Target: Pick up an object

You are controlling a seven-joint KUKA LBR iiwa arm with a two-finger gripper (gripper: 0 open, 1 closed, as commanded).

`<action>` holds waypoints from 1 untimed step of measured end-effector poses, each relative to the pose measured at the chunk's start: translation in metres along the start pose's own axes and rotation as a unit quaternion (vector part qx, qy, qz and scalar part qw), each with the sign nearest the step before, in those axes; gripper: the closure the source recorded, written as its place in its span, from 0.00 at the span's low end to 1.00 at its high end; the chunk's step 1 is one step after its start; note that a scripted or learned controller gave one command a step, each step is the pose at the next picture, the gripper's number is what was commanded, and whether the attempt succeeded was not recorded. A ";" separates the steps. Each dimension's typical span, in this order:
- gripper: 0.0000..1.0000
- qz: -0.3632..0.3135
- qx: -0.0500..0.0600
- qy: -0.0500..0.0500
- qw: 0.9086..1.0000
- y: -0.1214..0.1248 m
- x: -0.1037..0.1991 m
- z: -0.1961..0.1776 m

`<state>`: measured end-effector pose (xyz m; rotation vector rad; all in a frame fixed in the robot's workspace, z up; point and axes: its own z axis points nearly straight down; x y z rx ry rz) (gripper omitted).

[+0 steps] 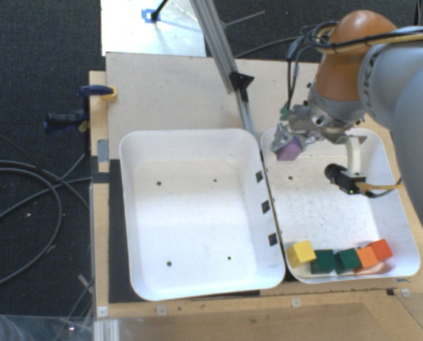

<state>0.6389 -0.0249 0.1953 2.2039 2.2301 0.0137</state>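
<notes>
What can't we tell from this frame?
- Pincer: wrist housing covers its tips, so whether it grips the purple block is unclear.
- Purple block: top hidden under the pincer.
- Orange block: partly overlapped by its neighbours in the right bin.
- Arm: cut off by the right edge.

Smooth plastic bins (197,144) — matt wooden bench (169,91)

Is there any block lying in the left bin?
No, the left bin holds no block; the yellow block, green blocks and orange blocks lie in the right bin.
</notes>
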 end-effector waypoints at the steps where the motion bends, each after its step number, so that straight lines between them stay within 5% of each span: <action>1: 1.00 0.001 0.004 -0.001 1.000 -0.002 -0.004 -0.006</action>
